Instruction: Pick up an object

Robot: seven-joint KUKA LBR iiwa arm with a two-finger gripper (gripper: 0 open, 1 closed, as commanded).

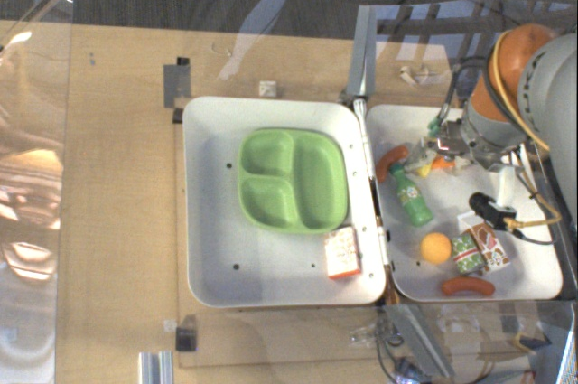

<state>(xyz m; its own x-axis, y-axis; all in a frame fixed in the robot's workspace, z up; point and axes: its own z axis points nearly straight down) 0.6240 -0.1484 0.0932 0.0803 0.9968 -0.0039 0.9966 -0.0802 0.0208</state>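
Two white bins sit side by side on the worktop. At three o'clock, the gripper (437,147) hangs low in the right bin (528,283), over small items near a green bottle (413,201); I cannot tell its grip. Judged as the reaching step. Next calls for closing on one item, then lifting.

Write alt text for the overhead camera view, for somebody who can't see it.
A grey robot arm reaches from the right into the right white bin, its end effector low over toys: a green bottle, an orange ball, a small carton and a sausage. The left white bin holds a green divided plate and a small box.
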